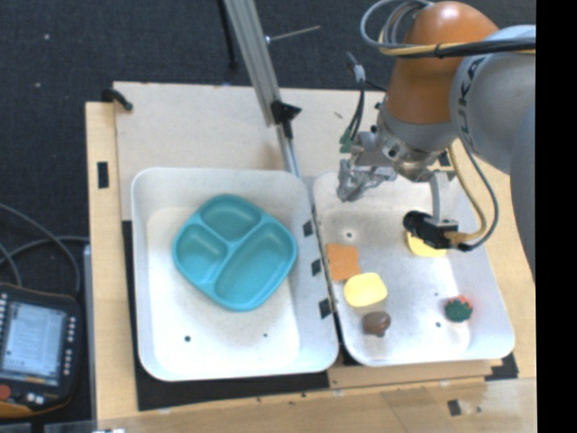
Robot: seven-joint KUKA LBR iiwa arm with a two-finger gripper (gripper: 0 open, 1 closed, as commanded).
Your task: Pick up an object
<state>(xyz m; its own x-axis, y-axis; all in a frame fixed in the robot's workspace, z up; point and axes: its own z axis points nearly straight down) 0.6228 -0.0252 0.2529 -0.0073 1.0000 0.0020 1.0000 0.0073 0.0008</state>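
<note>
We see the gripper point(356, 186) hanging over the far left corner of the right bin point(491, 318), close to the wall that it shares with the left bin point(144, 269). From this slant we cannot tell whether the gripper is apart or together, and nothing shows clamped in it. The grey arm point(505, 88) reaches in from the right, its orange band point(433, 52) just above the wrist. The loose things all lie in the right bin. A flat orange square point(343, 262) rests near the left wall, nearer to us than the gripper and apart from it. A pale yellow block point(365, 290) lies just beside the square on its near side, and a small brown lump point(377, 322) sits just nearer than that. A little green thing point(458, 309) with a touch of red lies toward the near right corner, well apart from the other three. Toward the right side of the bin lies what seems to be another yellow thing point(424, 247), partly covered from above. In the left bin a teal divided plate point(236, 251) lies flat near the middle. A slanted metal rail point(252, 52) comes down from the far side toward the gap between the bins.
</note>
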